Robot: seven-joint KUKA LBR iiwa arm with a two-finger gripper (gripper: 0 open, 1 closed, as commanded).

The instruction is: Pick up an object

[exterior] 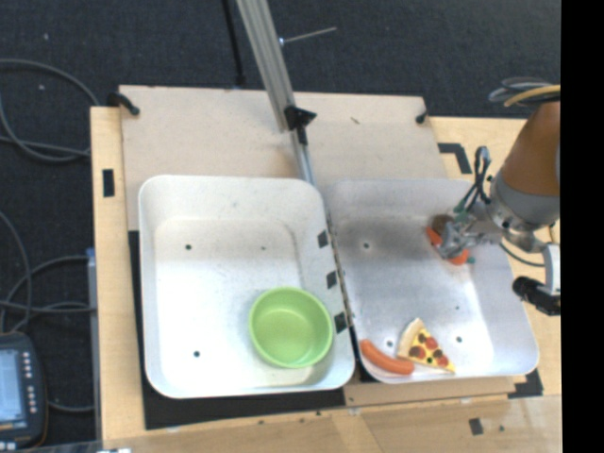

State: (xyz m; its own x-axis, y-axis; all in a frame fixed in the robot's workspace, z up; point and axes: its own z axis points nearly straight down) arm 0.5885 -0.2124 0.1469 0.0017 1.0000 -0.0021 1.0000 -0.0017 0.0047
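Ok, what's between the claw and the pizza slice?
Only bare white floor of the right bin, seen in the camera view, separates the claw from the pizza slice.

Smooth glossy plastic green bowl (291,326), matt scuffed white bins (170,253), ribbed metal rail (264,41)

Green bowl (291,326), red sausage (386,358), yellow red-spotted pizza slice (426,346), perhaps pepperoni.

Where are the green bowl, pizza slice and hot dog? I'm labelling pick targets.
green bowl (291,327), camera view, inner floor.
pizza slice (425,346), camera view, topped middle.
hot dog (386,358), camera view, mid-length.
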